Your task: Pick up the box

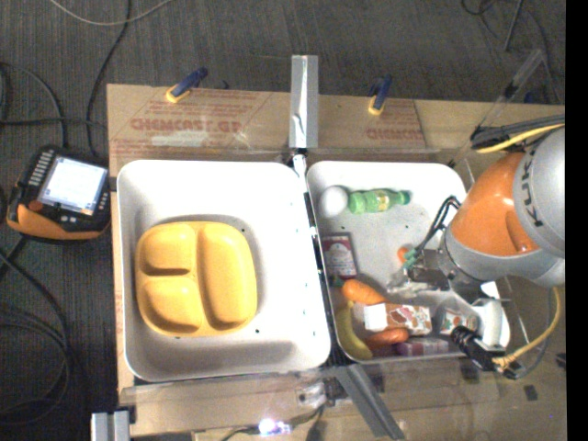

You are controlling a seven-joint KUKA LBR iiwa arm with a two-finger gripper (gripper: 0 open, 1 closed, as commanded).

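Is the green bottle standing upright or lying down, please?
Lying down: the bottle shows its full length along the right bin's floor.

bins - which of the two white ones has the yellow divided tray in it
The left bin: the yellow tray lies in it alone. The right bin holds the green bottle, carrot and other small items.
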